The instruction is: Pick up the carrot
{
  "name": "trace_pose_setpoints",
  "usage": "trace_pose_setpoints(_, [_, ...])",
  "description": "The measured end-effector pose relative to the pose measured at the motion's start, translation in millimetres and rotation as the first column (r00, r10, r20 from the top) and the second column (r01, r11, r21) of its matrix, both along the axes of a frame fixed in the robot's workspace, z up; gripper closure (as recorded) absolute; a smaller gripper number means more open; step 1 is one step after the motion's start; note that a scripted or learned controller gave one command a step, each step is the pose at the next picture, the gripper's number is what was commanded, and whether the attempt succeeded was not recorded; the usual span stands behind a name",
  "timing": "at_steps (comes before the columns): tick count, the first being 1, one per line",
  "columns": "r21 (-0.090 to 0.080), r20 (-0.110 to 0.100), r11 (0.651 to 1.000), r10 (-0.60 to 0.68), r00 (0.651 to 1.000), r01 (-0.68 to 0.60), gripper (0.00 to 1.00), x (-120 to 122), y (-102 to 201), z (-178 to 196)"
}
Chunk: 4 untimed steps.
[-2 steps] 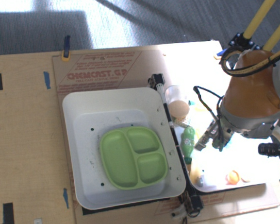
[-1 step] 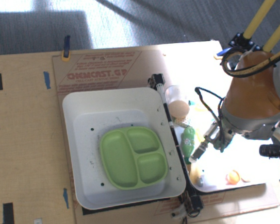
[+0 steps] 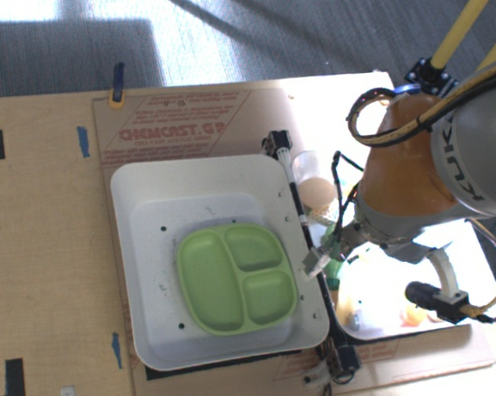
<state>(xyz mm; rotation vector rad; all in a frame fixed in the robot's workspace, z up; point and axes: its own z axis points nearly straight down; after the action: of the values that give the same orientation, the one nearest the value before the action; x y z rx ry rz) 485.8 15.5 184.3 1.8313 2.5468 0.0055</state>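
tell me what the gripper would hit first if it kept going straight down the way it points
Probably the floor of the right bin, near its left wall. The gripper hangs by the divider between the bins, so the rim could come first; depth is unclear from this slant, and glare washes out what lies there.

Sharp focus, right bin (image 3: 464, 303) glare-washed

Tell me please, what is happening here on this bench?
A grey and orange robot arm reaches in from the right over the right white bin, which is washed out by bright light. Its gripper hangs near the divide between the two bins. The left white bin holds a green divided plate. A small orange thing lies in the right bin; it may be the carrot, but the glare makes this unsure. Nothing can be seen in the gripper.
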Motion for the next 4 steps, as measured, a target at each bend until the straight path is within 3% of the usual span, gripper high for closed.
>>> trace_pose_setpoints(1, [-0.001,-0.006,0.892,0.452,0.892,-0.452,0.00,-5,-50,1])
trace_pose_setpoints(2, [-0.001,-0.001,0.973,0.231,0.973,-0.231,0.00,-5,-12,0])
trace_pose_setpoints(3, [-0.001,-0.001,0.973,0.231,0.973,-0.231,0.00,-5,-12,0])
trace_pose_setpoints(4, [-0.001,-0.002,0.989,0.146,0.989,-0.146,0.00,-5,3,0])
